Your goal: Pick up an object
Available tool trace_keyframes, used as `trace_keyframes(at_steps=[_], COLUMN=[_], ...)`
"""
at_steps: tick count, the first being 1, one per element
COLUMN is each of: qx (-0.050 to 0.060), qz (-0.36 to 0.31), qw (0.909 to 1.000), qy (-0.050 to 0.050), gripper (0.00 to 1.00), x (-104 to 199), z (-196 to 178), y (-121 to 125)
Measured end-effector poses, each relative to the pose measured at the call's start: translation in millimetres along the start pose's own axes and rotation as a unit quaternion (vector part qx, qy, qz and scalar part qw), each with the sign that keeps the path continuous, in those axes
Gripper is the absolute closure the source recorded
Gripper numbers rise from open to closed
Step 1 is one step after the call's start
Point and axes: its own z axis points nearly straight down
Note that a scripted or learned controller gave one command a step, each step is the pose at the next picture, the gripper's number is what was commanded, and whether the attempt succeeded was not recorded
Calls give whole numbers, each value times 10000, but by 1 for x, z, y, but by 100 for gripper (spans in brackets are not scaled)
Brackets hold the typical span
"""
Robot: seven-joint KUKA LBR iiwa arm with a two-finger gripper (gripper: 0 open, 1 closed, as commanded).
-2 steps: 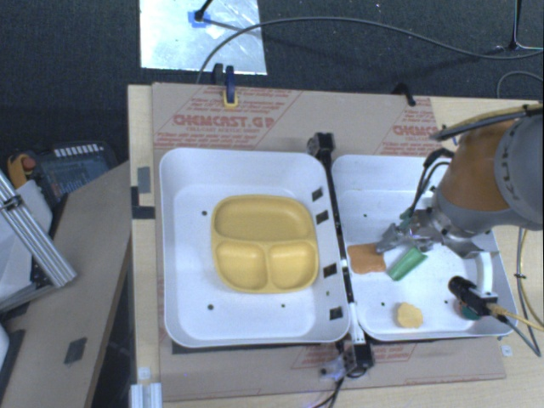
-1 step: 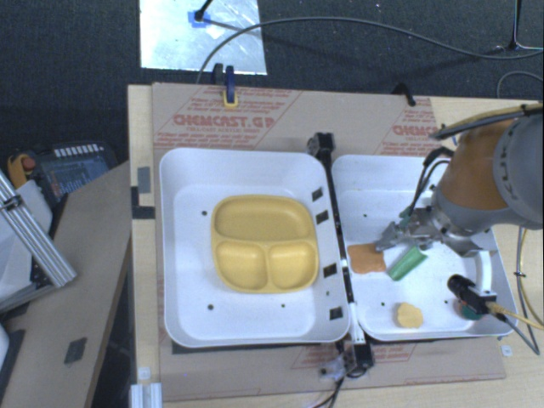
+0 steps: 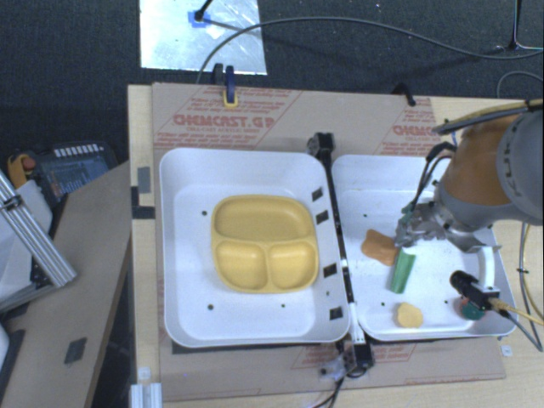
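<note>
Pincer [image 3: 408,235], grip state unclear, hovers right of centre above the green plastic cylinder [image 3: 402,271]; centre it there before closing.

Both bins, the left bin [image 3: 183,253] and the right bin [image 3: 365,194], look like smooth white plastic with a faint sheen. The yellow tray [image 3: 259,243] looks like matt moulded plastic. Under the bins lies a board [image 3: 255,113] like brown paper-faced sheet, printed in red and matt. Behind it, a square plate [image 3: 174,24] looks like shiny brushed metal on dark, rough carpet [image 3: 68,58]. The green cylinder [image 3: 402,271] looks smooth and plastic.
</note>
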Motion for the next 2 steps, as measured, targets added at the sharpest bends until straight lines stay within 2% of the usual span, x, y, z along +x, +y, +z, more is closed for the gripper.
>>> trace_keyframes(at_steps=[2], qx=[11], qz=[6], qw=[10000], qy=[-11], gripper=[100], x=[-15], z=[-114], y=[-10])
